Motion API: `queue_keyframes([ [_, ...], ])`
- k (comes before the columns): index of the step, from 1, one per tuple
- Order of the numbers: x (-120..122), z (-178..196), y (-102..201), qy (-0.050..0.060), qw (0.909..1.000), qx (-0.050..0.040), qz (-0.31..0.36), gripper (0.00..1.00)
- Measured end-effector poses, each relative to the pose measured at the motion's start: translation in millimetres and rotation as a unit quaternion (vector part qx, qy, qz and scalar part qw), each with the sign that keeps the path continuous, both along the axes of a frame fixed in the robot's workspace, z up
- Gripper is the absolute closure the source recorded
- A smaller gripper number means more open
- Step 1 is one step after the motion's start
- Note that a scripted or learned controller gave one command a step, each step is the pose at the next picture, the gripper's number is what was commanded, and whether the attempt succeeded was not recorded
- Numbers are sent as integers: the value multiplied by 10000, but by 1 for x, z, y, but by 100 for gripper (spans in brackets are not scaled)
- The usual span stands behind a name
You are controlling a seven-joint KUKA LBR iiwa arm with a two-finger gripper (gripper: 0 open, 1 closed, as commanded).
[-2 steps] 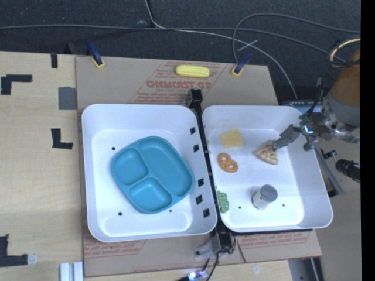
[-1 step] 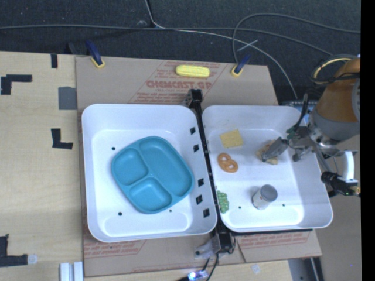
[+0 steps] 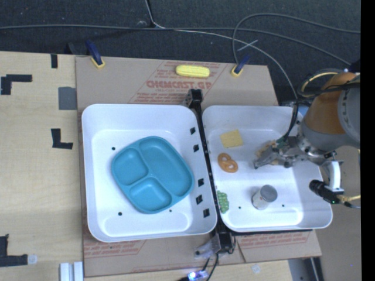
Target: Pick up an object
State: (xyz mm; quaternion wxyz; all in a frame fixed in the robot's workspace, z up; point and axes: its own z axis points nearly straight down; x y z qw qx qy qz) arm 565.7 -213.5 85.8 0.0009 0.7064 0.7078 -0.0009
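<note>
Over the right bin (image 3: 310, 218), reaching in from the right, the tool (image 3: 265, 156) sits low above the white floor with its two fingers (image 3: 262, 162) spread apart, pointing left; nothing lies between them. Just left of the fingertips lie a pretzel (image 3: 228, 163) and, a little farther off, a yellow square like a cracker (image 3: 231, 138). Nearer the viewer, a small grey metal cup (image 3: 265, 196) stands on the bin floor, apart from the tool. A small green thing (image 3: 223, 201) rests against the bin's left wall. Beyond the divider, the left bin (image 3: 96, 174) holds a blue three-part plate (image 3: 152, 174). Far off, on the cardboard covering the counter (image 3: 29, 157), lies a yellow corn cob (image 3: 192, 71).
</note>
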Motion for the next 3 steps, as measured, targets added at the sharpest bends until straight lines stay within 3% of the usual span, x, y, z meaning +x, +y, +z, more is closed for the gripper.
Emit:
queue_keyframes([
  [1,1,14,0,-15,10000,-4,2,100],
  [3,6,131,-1,-26,10000,1,-2,100],
])
